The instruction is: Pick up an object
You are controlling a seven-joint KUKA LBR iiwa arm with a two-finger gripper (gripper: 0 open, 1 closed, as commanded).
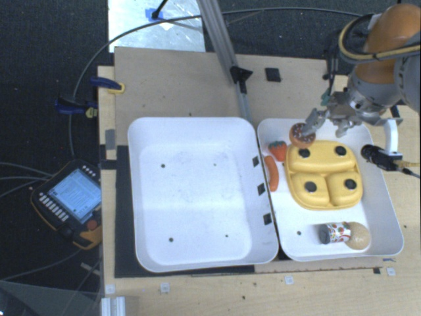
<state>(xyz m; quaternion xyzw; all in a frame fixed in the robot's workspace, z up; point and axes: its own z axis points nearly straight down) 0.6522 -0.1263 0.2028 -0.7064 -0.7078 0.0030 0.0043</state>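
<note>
Overall, gripper [327,120] sat over far edge of right bin [389,224], metal fingers spread apart w/ nothing btwn them. Arm [385,41] grey w/ orange band, coming in from right.

Just beside left fingertip: small round brownish piece [303,133], speckled, ring-like; contact w/ finger can't be told. Below gripper: yellow plastic tray-shaped toy [324,174], smooth, rounded lobes w/ four dark dots, long axis roughly left-right. Left of that, below and left of gripper: orange carrot-like pieces [272,170], lower one elongated, long axis running near-far. Well below gripper, at near side of bin: small cylindrical container [344,234], printed label, pale rounded end pointing right, lying on its side, axis left-right.

Left bin [148,242] well left of gripper, white, shallow, smooth, rounded corners.
</note>
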